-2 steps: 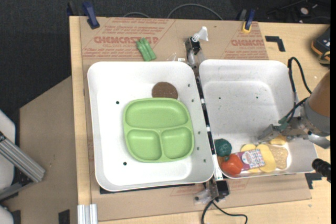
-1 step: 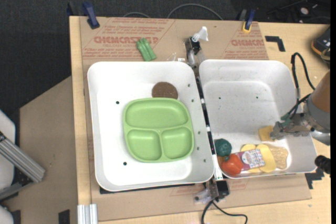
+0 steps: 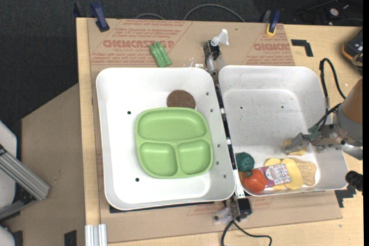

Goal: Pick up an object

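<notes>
Left shallow white bin (image 3: 115, 141): green three-compartment plastic tray (image 3: 173, 142), round brown disc (image 3: 181, 99) touching its far edge. Right shallow white bin (image 3: 271, 86): red-and-green toy vegetable (image 3: 250, 173), yellow labelled packet (image 3: 286, 173) along near wall. Two-finger gripper (image 3: 297, 143) just above packet, fingers parted, grasping nothing.

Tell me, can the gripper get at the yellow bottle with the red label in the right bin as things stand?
Probably yes. The gripper sits low in the right white bin, just above the yellow bottle with the red label as the camera sees it, with bare bin floor between them. A red and green toy vegetable crowds only the bottle's left end.
</notes>
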`<state>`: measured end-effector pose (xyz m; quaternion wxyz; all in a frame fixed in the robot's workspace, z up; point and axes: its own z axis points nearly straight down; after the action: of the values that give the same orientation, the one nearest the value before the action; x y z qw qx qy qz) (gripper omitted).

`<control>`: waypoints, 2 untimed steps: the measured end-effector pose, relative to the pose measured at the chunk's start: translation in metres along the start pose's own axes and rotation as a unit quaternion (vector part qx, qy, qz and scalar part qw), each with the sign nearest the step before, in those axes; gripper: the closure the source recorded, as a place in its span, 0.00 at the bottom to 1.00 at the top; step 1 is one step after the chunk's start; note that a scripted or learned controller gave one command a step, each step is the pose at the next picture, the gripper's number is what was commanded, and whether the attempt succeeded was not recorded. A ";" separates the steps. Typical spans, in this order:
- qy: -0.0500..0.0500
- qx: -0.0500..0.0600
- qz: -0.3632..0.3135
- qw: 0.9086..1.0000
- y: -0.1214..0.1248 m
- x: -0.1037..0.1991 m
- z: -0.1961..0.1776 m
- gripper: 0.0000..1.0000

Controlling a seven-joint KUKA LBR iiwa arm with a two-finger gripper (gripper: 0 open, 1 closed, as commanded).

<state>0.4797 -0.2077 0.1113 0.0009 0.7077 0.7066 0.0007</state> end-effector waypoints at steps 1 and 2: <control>0.000 0.000 -0.003 1.000 0.039 0.032 0.028 0.00; -0.001 -0.001 -0.001 1.000 0.038 0.030 0.017 1.00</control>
<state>0.5177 -0.1781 0.0948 0.0020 0.7071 0.7072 0.0008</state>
